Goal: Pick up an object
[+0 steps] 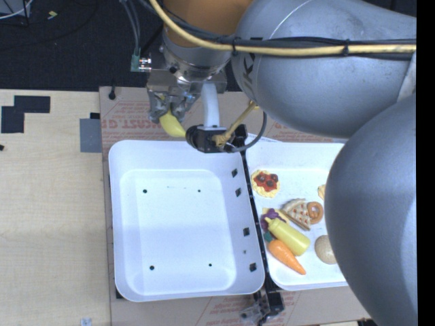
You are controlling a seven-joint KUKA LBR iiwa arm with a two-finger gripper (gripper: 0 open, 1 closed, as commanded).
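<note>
Above the bins, the grey arm (326, 53) sweeps in from the right and holds its wrist over the far edge of the left bin (129, 182).

Its bulky links cover much of the right bin (299, 156), and the orange band (204, 5) sits just above the wrist. The gripper (171, 117) points down beyond the left bin's far rim, its fingers closed on a small yellow object (172, 123) held clear of the bin. Toy food lies in the right bin: a yellow bottle-shaped piece (288, 234), a carrot (286, 257), a pretzel piece (304, 212) and a small round pizza (266, 182).
</note>
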